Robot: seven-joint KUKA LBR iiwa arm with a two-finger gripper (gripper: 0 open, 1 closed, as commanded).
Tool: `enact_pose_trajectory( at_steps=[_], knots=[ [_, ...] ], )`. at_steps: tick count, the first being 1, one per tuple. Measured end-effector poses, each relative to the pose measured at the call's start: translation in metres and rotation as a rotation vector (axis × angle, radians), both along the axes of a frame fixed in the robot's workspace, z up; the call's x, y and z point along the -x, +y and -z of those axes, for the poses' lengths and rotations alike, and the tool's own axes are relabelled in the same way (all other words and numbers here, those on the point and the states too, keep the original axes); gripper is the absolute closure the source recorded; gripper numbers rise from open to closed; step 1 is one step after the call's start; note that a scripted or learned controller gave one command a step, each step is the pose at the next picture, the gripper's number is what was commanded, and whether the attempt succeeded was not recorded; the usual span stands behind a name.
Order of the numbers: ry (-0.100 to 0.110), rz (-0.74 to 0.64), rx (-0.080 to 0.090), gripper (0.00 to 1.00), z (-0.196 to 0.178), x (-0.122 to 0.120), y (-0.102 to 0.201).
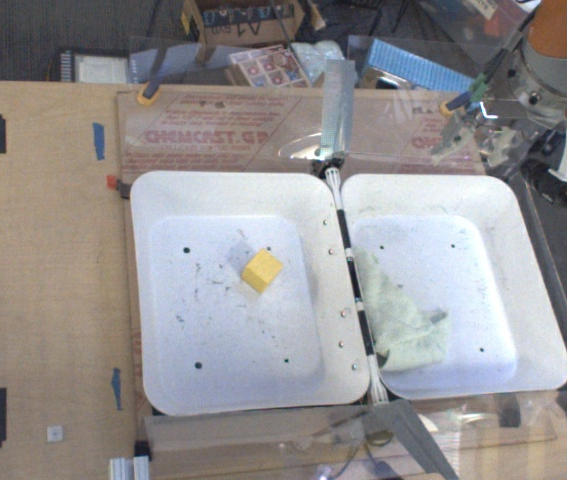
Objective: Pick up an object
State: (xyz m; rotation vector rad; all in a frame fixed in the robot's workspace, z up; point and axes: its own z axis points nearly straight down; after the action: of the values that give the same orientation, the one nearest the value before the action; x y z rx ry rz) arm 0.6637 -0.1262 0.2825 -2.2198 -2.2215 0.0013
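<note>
A small yellow block (262, 270) lies near the middle of the left bin (163, 208). A crumpled pale green cloth (399, 320) rests in the right bin (503, 228), against its left wall. My gripper (473, 133) hangs above the bench just beyond the right bin's far edge, at the upper right, well away from both objects. The orange band of the arm (565, 10) sits above it at the frame's top right corner.
A metal bar (337, 118) stands at the back where the two bins meet. Boxes, cards and cables (263, 63) clutter the far side behind the bench. A flat cardboard surface (43, 268) lies to the left of the bins.
</note>
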Motion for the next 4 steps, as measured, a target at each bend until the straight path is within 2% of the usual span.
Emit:
enact_pose_trajectory(
  at_steps=[1,2,3,4],
  knots=[
    [-0.003,-0.024,0.001,0.00,0.140,0.030,0.028],
    [-0.003,0.003,0.001,0.00,0.084,0.021,-0.035],
    [-0.008,-0.006,0.001,0.00,0.195,0.059,0.002],
    [-0.008,0.160,0.003,0.00,0.195,0.060,-0.062]
  ],
)
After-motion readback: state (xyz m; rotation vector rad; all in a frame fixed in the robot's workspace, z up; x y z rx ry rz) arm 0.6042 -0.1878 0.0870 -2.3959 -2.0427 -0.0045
